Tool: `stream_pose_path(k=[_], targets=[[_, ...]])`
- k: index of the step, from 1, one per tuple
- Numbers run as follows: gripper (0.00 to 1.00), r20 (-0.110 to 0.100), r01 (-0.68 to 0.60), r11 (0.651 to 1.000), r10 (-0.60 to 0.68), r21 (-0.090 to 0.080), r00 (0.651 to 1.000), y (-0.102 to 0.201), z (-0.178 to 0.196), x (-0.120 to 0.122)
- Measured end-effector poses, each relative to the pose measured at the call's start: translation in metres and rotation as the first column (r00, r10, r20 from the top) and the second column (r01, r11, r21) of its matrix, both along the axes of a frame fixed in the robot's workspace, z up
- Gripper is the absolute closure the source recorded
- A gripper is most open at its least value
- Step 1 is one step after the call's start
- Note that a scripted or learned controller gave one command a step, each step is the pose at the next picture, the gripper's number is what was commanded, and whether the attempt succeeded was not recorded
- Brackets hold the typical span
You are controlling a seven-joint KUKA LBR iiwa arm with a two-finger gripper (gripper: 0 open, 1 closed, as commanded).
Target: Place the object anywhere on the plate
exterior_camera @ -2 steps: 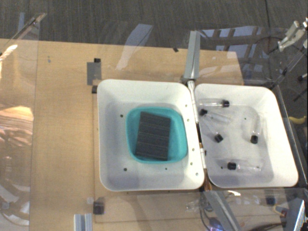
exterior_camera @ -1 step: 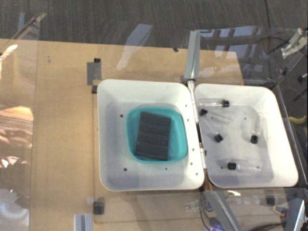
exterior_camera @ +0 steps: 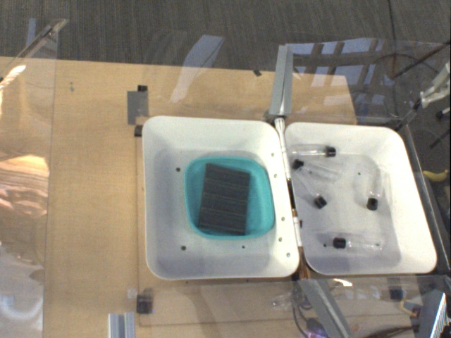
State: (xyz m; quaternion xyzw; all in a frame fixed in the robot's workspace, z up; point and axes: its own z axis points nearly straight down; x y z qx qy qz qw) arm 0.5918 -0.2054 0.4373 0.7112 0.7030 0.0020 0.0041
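The dark ribbed block (exterior_camera: 224, 199) lies flat on the teal plate (exterior_camera: 192, 189), about in its middle. Its long side runs from far to near and is turned slightly off square. All of it sits inside the plate's rim, so as things lie I judge the placing already done.

If I had to take it again, I expect it to be light and somewhat yielding, like foam or rubber, though I can't be sure of the material. The ridges across its top should give grip rather than slip, and it doesn't look fragile. I would close on its two long edges at mid-length, across the narrow width. A soft body may squash or tilt if pinched near a corner. The plate's raised wall leaves little room beside those edges, which is where a finger could catch.

I cannot tell whether my hand is wide or narrow at this moment.

The plate rests in the left bin (exterior_camera: 151, 189). The right bin (exterior_camera: 416, 189) holds several clear tubes (exterior_camera: 313, 150) with black caps, scattered well apart. Both bins sit touching on the wooden bench (exterior_camera: 84, 153).
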Motion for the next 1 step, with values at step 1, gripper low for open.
stream_pose_path(k=[1], targets=[[0.0, 0.001, -0.091, 0.996, 0.091, -0.002, 0.996, 0.0059, -0.0011, 0.0787]])
